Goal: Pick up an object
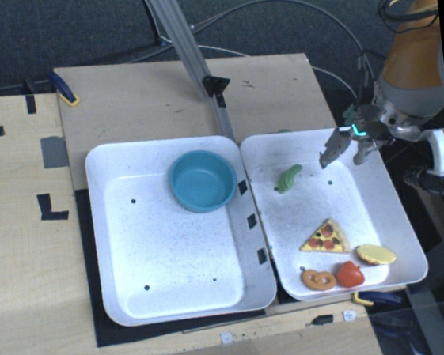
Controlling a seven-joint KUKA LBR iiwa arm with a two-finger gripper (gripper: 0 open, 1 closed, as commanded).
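Note:
My gripper [345, 152] hangs open over the back right part of the right bin [390, 217], with nothing between its two dark fingers. A small green toy [289, 178] lies in that bin to the gripper's left. Near the bin's front lie a pizza slice [325, 237], a yellow piece [375, 255], a red tomato [349, 275] and an orange pretzel-like ring [319, 279]. A blue bowl [201, 180] stands at the back of the left bin [136, 262].
A grey pole [187, 49] slants down from the top to the seam between the bins. Cables loop over the bench behind the right bin. The arm's orange and grey body [413, 55] fills the upper right.

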